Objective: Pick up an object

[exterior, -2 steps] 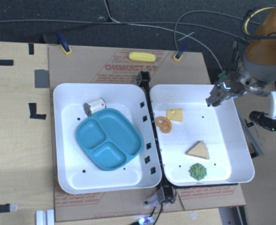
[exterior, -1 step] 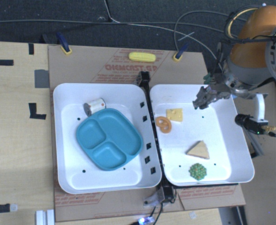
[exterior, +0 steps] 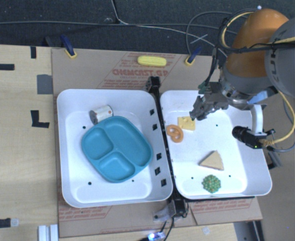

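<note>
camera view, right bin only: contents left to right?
Pretzel → yellow cheese square → gripper hovering at the square's upper right. The green broccoli-like piece and tan wedge overlap horizontally, so their order is unclear.

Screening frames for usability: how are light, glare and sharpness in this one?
Camera view: even, soft light with faint shadows; the white bins are bright, their rims nearly washed out; the whole frame is slightly soft, so the broccoli and pretzel lack fine detail; the gripper is dark, its outline hard to read against the arm.
</note>
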Motion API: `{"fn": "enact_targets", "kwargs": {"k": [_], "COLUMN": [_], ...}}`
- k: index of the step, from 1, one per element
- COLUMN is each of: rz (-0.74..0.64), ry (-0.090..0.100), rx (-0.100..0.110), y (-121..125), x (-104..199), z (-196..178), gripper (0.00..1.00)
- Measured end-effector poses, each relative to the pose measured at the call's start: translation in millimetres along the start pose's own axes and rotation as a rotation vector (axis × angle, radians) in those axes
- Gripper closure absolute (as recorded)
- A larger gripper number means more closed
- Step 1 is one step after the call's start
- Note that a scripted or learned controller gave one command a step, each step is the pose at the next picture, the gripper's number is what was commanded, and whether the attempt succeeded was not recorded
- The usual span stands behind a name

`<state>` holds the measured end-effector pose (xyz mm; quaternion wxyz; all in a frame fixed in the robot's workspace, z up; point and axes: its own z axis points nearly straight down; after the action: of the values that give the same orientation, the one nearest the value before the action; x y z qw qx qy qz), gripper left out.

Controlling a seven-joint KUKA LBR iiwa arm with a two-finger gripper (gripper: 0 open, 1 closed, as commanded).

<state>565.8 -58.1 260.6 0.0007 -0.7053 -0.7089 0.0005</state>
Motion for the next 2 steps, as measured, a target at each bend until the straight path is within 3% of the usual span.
{"fn": "enact_targets", "kwargs": {"k": [2], "rz": [0.0], "ry": [0.0], "rx": [0.001], "y": [-16], "x": [92], "z": [8], "gripper": [1.0]}}
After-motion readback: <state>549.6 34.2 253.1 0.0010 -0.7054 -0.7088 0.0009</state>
